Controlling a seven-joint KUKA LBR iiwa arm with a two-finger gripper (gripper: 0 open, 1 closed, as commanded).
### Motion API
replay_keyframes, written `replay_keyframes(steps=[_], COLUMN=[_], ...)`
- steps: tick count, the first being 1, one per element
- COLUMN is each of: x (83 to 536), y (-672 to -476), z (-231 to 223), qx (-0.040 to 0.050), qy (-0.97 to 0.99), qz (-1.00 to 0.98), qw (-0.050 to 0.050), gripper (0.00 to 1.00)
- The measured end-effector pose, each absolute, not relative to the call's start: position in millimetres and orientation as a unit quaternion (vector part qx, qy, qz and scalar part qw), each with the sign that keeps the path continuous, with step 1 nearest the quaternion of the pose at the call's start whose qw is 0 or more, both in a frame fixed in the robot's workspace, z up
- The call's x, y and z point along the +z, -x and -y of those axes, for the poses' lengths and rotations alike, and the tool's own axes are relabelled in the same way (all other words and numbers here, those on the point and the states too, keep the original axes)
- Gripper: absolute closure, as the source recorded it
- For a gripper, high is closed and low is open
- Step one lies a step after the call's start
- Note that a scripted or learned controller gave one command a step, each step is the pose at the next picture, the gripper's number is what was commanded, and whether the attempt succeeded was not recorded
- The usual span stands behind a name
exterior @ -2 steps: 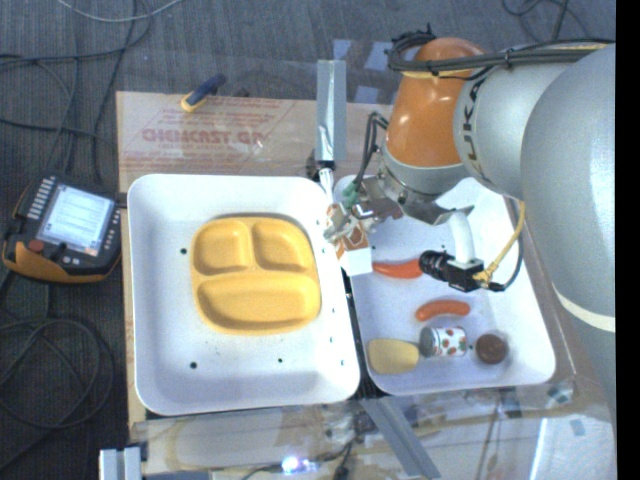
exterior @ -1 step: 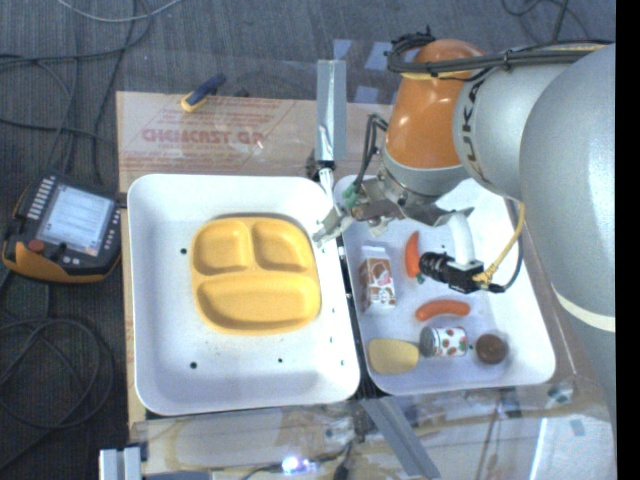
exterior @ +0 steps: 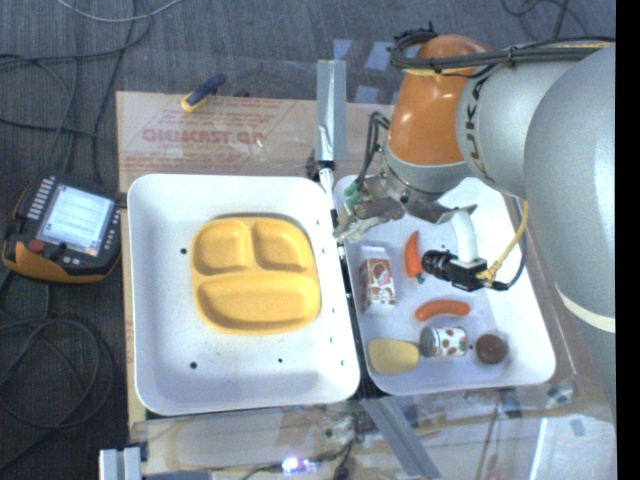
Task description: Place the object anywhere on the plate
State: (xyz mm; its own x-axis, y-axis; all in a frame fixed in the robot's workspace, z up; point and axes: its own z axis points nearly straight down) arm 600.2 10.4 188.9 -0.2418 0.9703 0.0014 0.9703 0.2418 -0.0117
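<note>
Tool [exterior: 352, 218] over right bin's [exterior: 520, 368] left rim; grip unreadable. Plate [exterior: 257, 273] bare in left bin [exterior: 165, 368]. Carton [exterior: 377, 280] just below. Risk: striking the rim, grabbing nothing.

Left of the gripper [exterior: 358, 211], the yellow plate [exterior: 256, 273] looks like smooth moulded plastic with a soft sheen. Both white bins [exterior: 160, 368] look plastic too — smooth, faintly glossy. Above the gripper, the arm [exterior: 540, 108] has glossy orange and satin grey shells. Below it lie a printed paper-like carton [exterior: 377, 280] and shiny plastic-looking toy food — a chilli [exterior: 412, 254], a sausage [exterior: 441, 310].
</note>
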Motion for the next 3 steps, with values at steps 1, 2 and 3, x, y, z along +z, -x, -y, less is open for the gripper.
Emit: replay_keyframes(steps=[1,2,3], x=[216.6,182.1,181.9], y=[-590.4,-578.4,-582.0], z=[7.4,57.5,-37.6], qx=[0.0026,0.0021,0.0016], qy=[0.58,0.551,0.507], qz=[0.815,0.834,0.862], qw=[0.001,0.002,0.003], gripper=[1.0,1.0,1.0])
